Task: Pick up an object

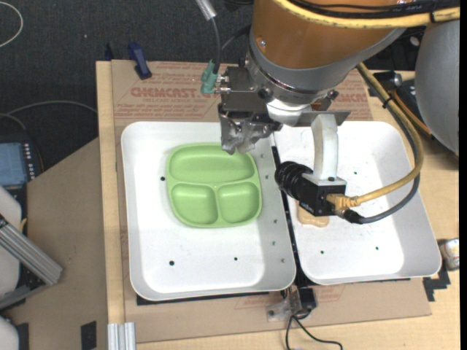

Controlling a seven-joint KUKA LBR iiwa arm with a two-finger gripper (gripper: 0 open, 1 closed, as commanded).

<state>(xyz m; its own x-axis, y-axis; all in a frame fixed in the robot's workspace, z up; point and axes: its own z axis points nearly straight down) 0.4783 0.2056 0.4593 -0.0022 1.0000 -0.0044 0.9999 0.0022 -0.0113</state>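
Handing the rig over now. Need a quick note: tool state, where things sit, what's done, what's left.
Tool: low over the upper right rim of the green divided plate; grip state cannot be read from this angle.
The plate lies flat in the left bin.
A tan object lies in the right bin, partly hidden behind the black cable fitting.
Done: arm is positioned at the plate.
Left: grasp and lift; nothing is visibly held yet.

Red "CHEMCAST" lettering on the brown board [171,87] under the bins.
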